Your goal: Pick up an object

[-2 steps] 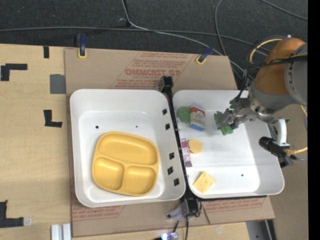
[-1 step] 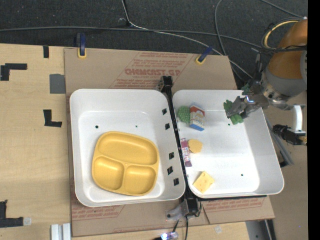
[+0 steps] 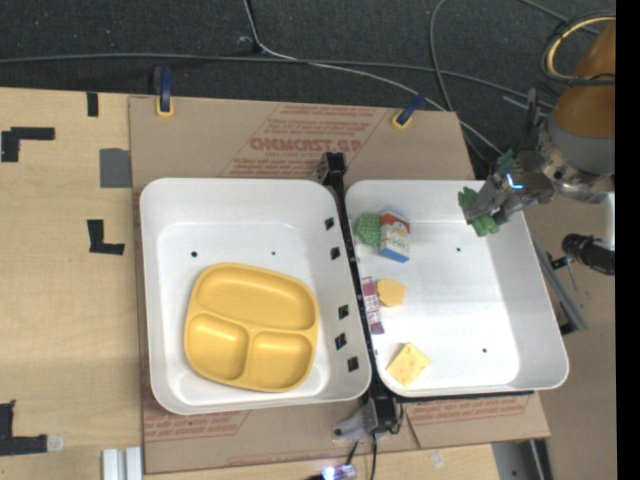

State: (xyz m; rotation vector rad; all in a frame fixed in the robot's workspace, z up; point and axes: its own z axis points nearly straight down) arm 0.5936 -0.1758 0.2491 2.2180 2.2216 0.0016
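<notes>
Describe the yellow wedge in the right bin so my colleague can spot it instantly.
Start at the right bin, the one without the yellow divided plate. Look to its near-left corner: the yellow wedge lies there alone. Unlike the round yellow piece further back, it is angular and pale, like a cheese slice.

At three o'clock you see the arm [image 3: 585, 118]: an orange band over a grey rounded wrist, a silvery ring beneath. Its hand [image 3: 487, 206] is dark grey with green-tipped fingers [image 3: 485, 224] and a small blue-white glint.
</notes>
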